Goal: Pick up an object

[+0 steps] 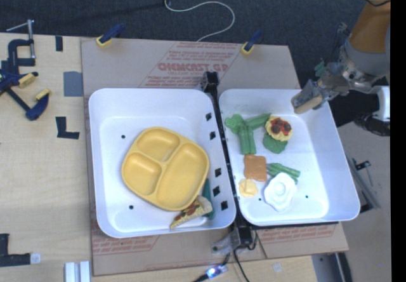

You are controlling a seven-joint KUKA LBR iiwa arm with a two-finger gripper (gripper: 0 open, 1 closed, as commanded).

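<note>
My gripper [307, 102] hangs over the upper right corner of the right bin [330, 147], above the bin floor and to the right of the toys, with nothing visible in it. In that bin lie a green vegetable toy [243, 132], a yellow and red tart on a green leaf [278, 129], an orange toast piece [255, 167], a green bean piece [284, 170], a small yellow cube [248, 187] and a white fried-egg toy [279, 190].
The left bin [104, 147] holds a yellow divided plate [165, 167] and a pizza slice toy [191, 212] at its lower edge. Clamps [19, 77] sit on the bench at far left. A white cable [200, 7] runs behind the bins.
</note>
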